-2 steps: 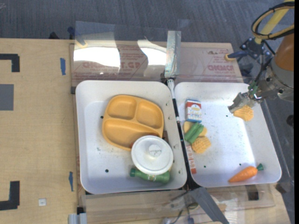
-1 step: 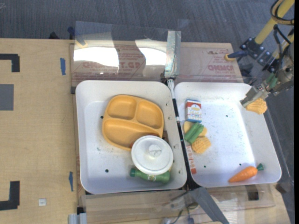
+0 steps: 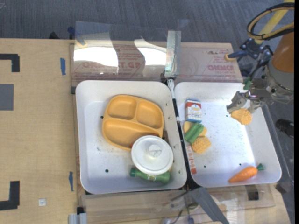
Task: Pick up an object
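Note:
My gripper [image 3: 244,107] hangs over the upper right part of the right bin [image 3: 219,158]. A yellow bumpy toy piece [image 3: 242,116] sits right at its fingertips, seemingly pinched between the two grey fingers [image 3: 233,104]. Other loose things lie in the same bin. A red and white small carton [image 3: 193,111] is at the upper left, with a green toy vegetable [image 3: 193,133] and a yellow corn-like piece [image 3: 201,144] below it. A toy carrot [image 3: 244,173] rests near the front right corner.
The left bin [image 3: 88,139] holds an orange divided plate [image 3: 132,119], a white lidded bowl [image 3: 152,154] and a green toy [image 3: 150,175] at the front. Yellow cables [image 3: 268,20] loop at the upper right. A cardboard sheet [image 3: 32,125] lies left of the bins.

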You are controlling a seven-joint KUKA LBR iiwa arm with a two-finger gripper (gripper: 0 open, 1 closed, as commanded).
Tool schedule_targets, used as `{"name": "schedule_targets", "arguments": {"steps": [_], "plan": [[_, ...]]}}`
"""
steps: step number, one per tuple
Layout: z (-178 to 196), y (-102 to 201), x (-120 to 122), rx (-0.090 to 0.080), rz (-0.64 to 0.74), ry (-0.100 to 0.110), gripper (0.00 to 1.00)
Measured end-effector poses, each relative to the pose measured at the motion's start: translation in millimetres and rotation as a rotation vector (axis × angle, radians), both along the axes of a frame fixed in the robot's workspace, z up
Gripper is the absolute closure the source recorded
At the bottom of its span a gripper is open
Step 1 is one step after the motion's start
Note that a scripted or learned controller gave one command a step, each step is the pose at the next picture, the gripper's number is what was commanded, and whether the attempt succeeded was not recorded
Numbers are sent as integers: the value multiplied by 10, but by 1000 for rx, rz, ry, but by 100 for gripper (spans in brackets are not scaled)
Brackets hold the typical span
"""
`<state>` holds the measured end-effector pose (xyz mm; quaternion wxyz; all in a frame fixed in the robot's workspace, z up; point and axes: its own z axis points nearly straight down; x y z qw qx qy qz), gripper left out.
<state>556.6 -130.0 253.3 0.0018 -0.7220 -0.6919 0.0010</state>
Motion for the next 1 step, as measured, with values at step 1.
{"name": "schedule_targets", "arguments": {"steps": [1], "plan": [[-798,-116,26,1,46,4,100]]}}
